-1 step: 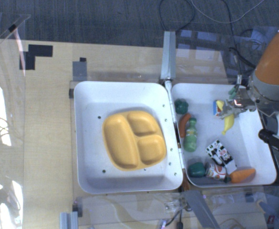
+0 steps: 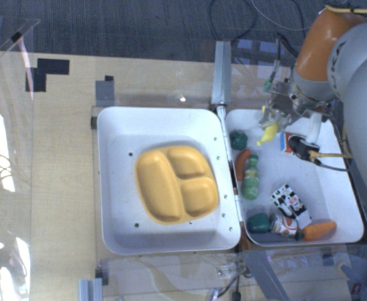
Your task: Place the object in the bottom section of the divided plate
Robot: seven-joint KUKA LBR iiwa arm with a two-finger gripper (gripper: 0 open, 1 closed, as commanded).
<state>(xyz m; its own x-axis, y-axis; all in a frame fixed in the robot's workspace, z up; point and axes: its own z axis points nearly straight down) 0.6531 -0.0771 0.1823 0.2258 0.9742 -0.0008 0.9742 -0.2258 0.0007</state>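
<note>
A yellow divided plate (image 2: 170,196) lies in the left bin (image 2: 117,168). It has one long section on its left and two smaller ones on its right, one above the other. My gripper (image 2: 273,121) hangs over the top left corner of the right bin (image 2: 352,215). It is shut on a small yellow banana-like object (image 2: 268,133), whose upper end sits between the fingers while the rest hangs below them. The object is to the right of the plate, across the wall between the bins.
The right bin holds a dark green round item (image 2: 238,140), a red-orange pepper (image 2: 242,163), a green bottle (image 2: 251,178), a black-and-white patterned piece (image 2: 289,200), another dark green item (image 2: 258,222), an orange carrot (image 2: 319,231) and a small box (image 2: 285,142).
</note>
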